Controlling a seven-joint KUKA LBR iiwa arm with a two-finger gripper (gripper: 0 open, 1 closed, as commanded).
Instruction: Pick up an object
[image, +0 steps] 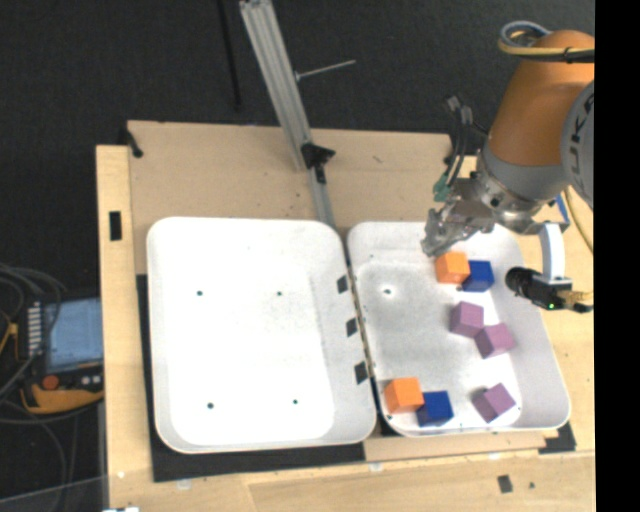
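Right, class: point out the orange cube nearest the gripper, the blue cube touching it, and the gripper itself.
Orange cube (452, 267), camera view, top face.
Blue cube (479, 275), camera view, top face.
Gripper (436, 243), camera view, fingertips.

Left bin (245, 330) open throughout, right bin (400, 330) centre free, blocks (470, 320) crowding its right side

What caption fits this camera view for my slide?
Gripper hovers by the orange block and blue block in the right bin.

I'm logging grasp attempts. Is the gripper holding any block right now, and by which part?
It cannot be told. The gripper hangs just above the small orange cube in the right white bin, but no block shows between its tips.
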